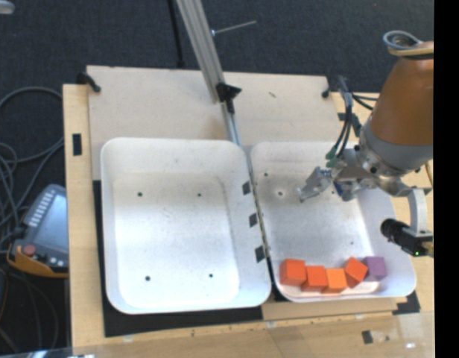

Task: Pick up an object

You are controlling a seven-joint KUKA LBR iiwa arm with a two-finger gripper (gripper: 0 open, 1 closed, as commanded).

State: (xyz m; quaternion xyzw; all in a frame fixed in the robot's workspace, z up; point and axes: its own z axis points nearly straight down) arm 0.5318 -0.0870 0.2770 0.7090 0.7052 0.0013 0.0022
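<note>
Several orange blocks (pixel 317 274) lie in a row along the near wall of the right bin (pixel 289 155), with a purple block (pixel 375 267) at the row's right end. My gripper (pixel 313 188) hangs over the middle of that bin, well behind the blocks and apart from them. Its grey fingers point toward the left. Nothing shows between them.
The left bin (pixel 177 151) sits beside the right one, with black clips along the shared wall. A slanted aluminium rail (pixel 203 43) rises from the back of the bench. Cables and a handheld pendant (pixel 43 226) lie off the bench's left side.
</note>
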